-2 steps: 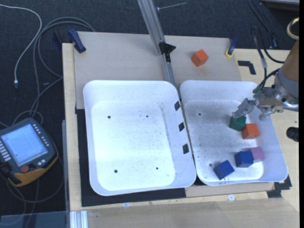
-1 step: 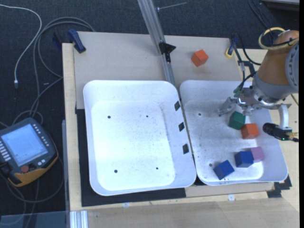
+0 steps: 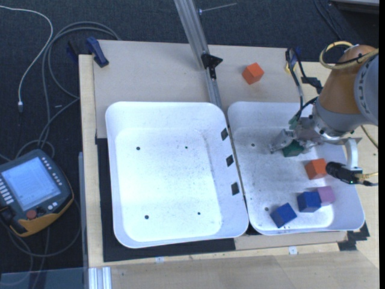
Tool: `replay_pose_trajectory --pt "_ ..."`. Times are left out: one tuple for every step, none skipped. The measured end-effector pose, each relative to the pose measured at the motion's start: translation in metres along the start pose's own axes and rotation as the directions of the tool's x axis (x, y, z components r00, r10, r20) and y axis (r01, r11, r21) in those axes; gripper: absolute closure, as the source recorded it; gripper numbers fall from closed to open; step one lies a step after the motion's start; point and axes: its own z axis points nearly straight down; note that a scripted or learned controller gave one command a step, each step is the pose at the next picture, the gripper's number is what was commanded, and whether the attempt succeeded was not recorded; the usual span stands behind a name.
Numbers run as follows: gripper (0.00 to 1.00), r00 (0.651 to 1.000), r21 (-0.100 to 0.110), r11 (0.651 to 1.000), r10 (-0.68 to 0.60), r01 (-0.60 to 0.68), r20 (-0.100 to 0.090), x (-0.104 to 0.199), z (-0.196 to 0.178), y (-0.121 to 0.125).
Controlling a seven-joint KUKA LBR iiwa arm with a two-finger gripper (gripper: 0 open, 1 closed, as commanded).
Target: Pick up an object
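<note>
Tool (image 3: 287,144) low in right bin (image 3: 258,122), at or on green block (image 3: 293,150), grip state cannot be told; no lift evident, so pick judged unfinished; orange block (image 3: 315,168), blue blocks and pink block lie beyond green block.

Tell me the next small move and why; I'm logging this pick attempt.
Probably a short straight lift to test the grasp. The gripper is down in the right bin at the green object, but I cannot tell whether it holds it. The orange block lies close by, so sideways motion might knock it.
</note>
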Motion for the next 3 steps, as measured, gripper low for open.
replay_pose_trajectory --pt "1.0 1.0 -0.003 1.0 0.0 0.0 0.0 0.0 -0.011 0.001" --pt "1.0 1.0 -0.01 1.0 -0.008 0.008 -0.001 0.096 -0.104 -0.024" --pt "1.0 1.0 -0.009 1.0 -0.007 0.007 -0.001 0.161 -0.149 -0.024"
